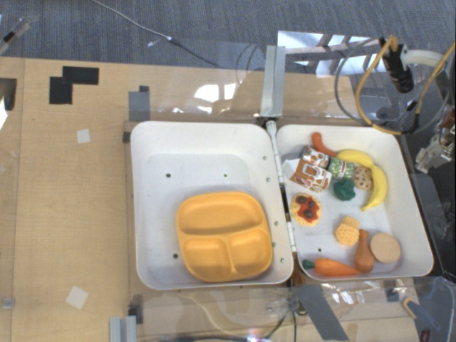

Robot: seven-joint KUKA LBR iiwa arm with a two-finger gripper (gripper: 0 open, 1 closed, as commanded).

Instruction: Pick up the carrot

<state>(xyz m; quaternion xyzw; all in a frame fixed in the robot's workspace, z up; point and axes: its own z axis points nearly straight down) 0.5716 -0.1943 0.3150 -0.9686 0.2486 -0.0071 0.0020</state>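
In the camera view you are looking at the carrot [335, 267] lying along the right bin's [413, 212] near wall at about 7 o'clock in that bin, its tip just beside a drumstick [364, 252]. A banana [372, 177] is curving at 2 o'clock. A yellow divided plate [224, 235] is sitting in the left bin [153, 191] on the tabletop [64, 212]. You cannot tell the tool's state.

The arm [443, 137] sits at the frame's right edge.
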